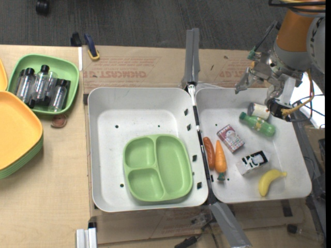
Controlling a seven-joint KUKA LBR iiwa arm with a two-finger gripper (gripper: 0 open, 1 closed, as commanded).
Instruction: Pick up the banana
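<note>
The yellow banana [270,181] lies in the right bin [295,190], close to its front right corner. My gripper [257,91] hangs over the bin's back right area, well behind the banana and above a green bottle [257,124]. Its two fingers are spread apart with nothing between them. The arm's orange band [300,25] rises above it at the top right.
Also in the right bin are a small red box [230,138], a white and black box [254,161] just left of the banana, a carrot [220,156] and a red sausage-shaped item [208,152]. The left bin [103,138] holds a green divided plate [156,168]. A tray of bottles [44,84] and orange plates [15,133] sit far left.
</note>
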